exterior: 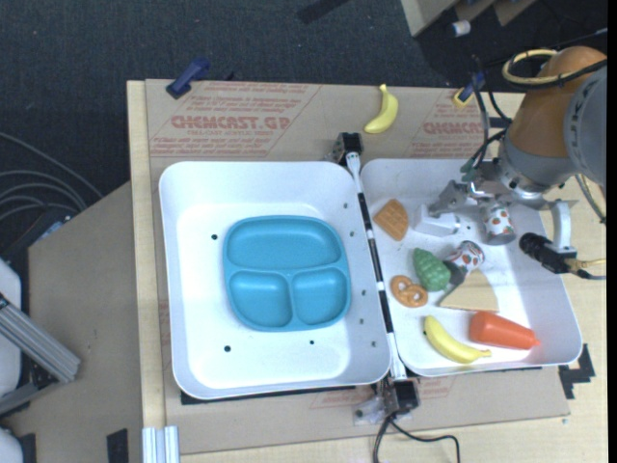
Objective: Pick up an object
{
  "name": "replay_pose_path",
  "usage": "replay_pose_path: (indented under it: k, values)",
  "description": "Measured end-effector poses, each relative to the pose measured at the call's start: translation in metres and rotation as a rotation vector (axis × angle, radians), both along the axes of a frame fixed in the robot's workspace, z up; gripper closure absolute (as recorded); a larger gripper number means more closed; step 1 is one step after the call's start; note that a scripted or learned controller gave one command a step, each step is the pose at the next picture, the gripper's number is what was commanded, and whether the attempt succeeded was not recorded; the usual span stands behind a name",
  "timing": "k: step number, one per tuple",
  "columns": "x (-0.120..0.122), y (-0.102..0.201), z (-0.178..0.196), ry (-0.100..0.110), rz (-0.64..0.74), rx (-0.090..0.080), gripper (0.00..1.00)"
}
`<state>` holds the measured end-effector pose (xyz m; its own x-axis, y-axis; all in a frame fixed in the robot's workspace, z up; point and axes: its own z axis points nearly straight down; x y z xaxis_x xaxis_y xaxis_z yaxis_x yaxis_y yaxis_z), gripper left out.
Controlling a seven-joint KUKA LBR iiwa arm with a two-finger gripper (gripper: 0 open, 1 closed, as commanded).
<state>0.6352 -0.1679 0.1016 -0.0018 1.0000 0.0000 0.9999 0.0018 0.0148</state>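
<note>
Two shallow white bins are seen side by side on the table [251, 114]. In the left bin [193, 287] a blue divided tray [286, 271] is laid flat near the middle. The right bin [545, 307] is taken as the landmark. Inside it, near its left wall, a waffle-like cracker piece [391, 219] is placed; below that a green vegetable piece [432, 268] and a pretzel [408, 291] are found. A yellow banana [453, 341] is laid by the lower edge, with an orange carrot [501, 331] just right of it and a pale wedge [470, 297] above both. Two small spotted round items [469, 255] [498, 223] are seen near the middle.

The tool [463, 199] is lowered into the upper part of the right bin, over a small white item. Whether the tool is parted or closed, or has anything in its grasp, cannot be told. A second banana [383, 112] is seen on the table beyond the right bin's upper left corner.
</note>
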Motion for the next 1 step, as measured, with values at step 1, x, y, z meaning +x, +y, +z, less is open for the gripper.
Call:
replay_pose_path:
  k: [1]
  values:
    - [0.0366,0.0076,-0.0063,0.001,0.000,-0.002,0.00]
